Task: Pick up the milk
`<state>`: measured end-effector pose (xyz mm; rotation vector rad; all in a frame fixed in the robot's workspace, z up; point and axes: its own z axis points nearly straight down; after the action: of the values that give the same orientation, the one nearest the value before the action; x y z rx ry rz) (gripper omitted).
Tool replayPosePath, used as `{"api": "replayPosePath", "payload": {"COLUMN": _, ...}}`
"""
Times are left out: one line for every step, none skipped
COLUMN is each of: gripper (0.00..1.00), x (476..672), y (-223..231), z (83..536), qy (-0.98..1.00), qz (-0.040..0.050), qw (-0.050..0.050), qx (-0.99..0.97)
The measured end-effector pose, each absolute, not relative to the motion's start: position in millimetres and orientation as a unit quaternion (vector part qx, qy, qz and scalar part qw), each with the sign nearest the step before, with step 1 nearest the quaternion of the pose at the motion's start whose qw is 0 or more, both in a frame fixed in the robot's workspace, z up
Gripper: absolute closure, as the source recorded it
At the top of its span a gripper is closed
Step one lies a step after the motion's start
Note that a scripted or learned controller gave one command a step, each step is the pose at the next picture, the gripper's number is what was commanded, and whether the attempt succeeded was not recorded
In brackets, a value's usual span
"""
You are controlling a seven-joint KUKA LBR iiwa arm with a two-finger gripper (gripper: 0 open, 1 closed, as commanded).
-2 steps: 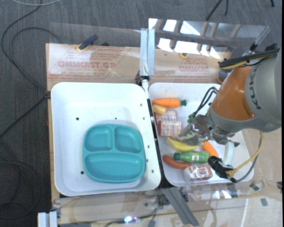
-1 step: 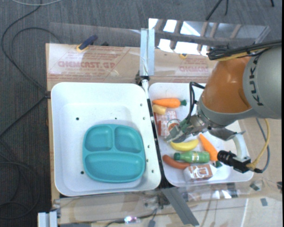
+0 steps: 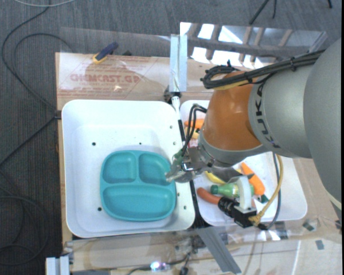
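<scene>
My gripper [image 3: 179,172] hangs low over the wall between the two bins, right at the right edge of a teal divided plate [image 3: 136,186]. The frame does not let me tell how the gripper stands or whether anything is in it. The grey arm and its orange band [image 3: 232,119] cover most of the right bin [image 3: 292,205], hiding whatever lies beneath. I cannot make out a milk carton among the things that show there.
The teal plate lies in the left bin [image 3: 86,125]. Around the arm in the right bin lie an orange carrot [image 3: 253,177], a red sausage [image 3: 208,195], a yellow piece [image 3: 214,177], a green piece [image 3: 228,188] and an orange item [image 3: 191,124].
</scene>
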<state>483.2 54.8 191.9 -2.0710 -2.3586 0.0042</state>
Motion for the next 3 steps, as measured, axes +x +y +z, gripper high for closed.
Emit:
{"api": "replayPosePath", "payload": {"gripper": 1.00, "x": 483.5, "y": 61, "z": 198, "qy": -0.832, "qz": 0.0010, "qw": 0.001, "qx": -0.555}}
{"api": "replayPosePath", "payload": {"gripper": 1.00, "x": 482.7, "y": 78, "z": 204, "qy": -0.788, "qz": 0.0017, "qw": 0.002, "qx": -0.615}}
{"api": "replayPosePath", "payload": {"gripper": 1.00, "x": 482.7, "y": 67, "z": 182, "qy": -0.922, "qz": 0.0011, "qw": 0.002, "qx": -0.388}}
